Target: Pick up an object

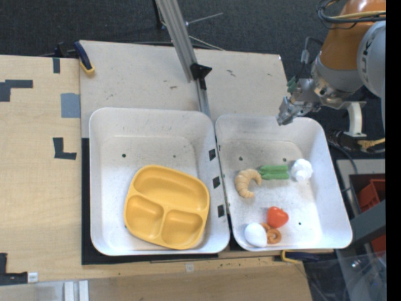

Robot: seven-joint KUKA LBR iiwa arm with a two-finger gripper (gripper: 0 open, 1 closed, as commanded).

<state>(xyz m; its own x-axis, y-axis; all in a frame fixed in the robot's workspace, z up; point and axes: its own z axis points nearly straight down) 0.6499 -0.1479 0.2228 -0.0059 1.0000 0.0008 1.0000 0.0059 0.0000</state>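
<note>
My gripper [285, 116] hangs over the far rim of the right bin [326, 143], near its back right corner, with nothing seen between its fingers. In that bin lie a tan croissant [247, 182], a green piece [273, 172] with a white ball [301, 169] at its right end, a red pepper [277, 217], a white egg [254, 233] and a small orange pretzel [273, 234]. All of these sit well in front of the gripper, toward the bin's near half.
The left bin [109, 137] holds a yellow divided plate [166, 205]. A slanted metal rail [182, 39] crosses the back board and ends near the divider between the bins. Cables and a red box lie at the right of the bench.
</note>
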